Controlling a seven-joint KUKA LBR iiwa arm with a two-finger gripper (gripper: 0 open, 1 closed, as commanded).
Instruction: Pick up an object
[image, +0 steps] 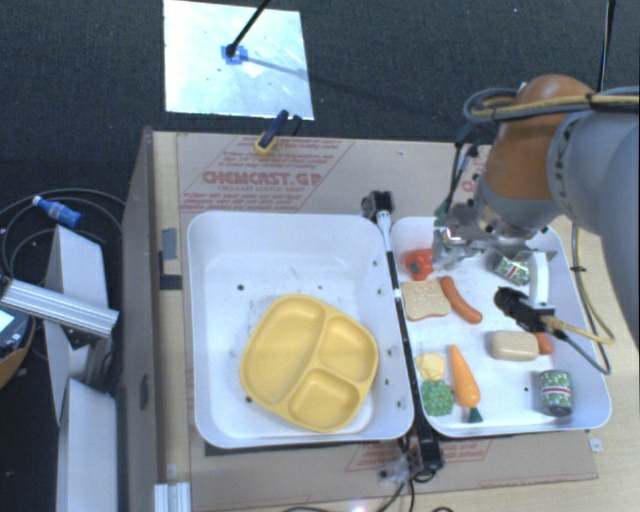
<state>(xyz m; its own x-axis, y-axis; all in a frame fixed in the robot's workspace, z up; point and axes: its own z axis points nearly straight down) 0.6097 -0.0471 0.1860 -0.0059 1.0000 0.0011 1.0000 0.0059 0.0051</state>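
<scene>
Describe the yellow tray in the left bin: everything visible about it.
The yellow tray looks like smooth plastic, a rounded square with three compartments, two above and one below. It lies flat, open side up, turned at an angle on the floor of the left bin, toward its near side. Nothing sits in it.

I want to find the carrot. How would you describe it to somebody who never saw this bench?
Start at the right white bin, the one full of toy food. Go to its near-left part, by the wall it shares with the left bin. The carrot lies there beside a green broccoli piece: a long orange cone with a small green tip, unlike the shorter sausage above it.
</scene>
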